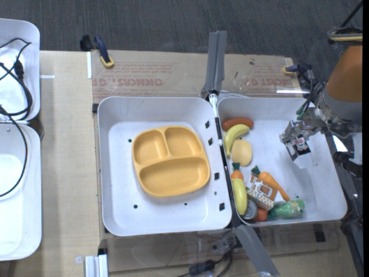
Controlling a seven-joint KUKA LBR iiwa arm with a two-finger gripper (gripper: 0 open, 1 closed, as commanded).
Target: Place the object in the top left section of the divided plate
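Nearest the camera, toy food [259,192] is piled in the right bin [323,189], right of the divided plate [170,160]. Farther back and right of the pile, the gripper [297,140] hovers; its finger state cannot be told.

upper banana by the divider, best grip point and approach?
Take the upper banana across its middle, coming straight down from above. It lies flat and curved; the bin divider crowds its left end, the hot dog lies just above and a pale round fruit touches it below. The claw hovers to its right.
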